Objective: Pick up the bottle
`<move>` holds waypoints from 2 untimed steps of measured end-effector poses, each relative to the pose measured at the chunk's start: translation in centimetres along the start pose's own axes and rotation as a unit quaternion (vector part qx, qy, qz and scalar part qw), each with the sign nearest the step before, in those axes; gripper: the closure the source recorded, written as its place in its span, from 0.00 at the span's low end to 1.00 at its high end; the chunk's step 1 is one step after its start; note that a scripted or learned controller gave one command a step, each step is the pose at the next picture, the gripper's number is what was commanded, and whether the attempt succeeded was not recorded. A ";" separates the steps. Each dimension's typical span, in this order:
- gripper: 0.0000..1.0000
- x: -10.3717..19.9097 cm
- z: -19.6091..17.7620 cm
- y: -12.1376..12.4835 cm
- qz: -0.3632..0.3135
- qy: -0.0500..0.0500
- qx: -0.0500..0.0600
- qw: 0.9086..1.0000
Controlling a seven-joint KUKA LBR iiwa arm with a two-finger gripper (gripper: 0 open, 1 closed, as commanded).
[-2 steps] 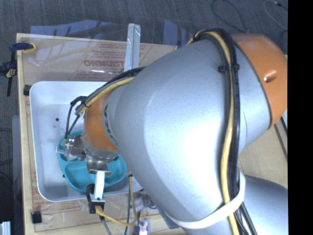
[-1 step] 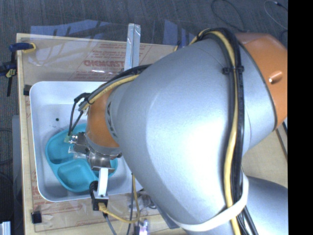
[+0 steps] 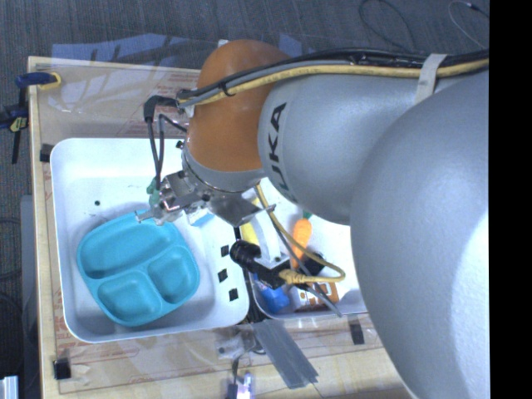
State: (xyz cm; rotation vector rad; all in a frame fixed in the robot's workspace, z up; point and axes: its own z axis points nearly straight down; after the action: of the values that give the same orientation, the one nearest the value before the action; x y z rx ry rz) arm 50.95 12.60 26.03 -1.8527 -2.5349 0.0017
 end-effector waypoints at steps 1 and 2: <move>1.00 5.7 4.0 0.9 0.036 -0.001 0.002 0.999; 1.00 8.5 -1.5 -0.6 0.017 0.000 0.000 1.000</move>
State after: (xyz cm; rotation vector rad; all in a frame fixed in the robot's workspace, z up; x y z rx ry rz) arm 47.84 20.50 27.54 -1.8946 -2.5031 0.0029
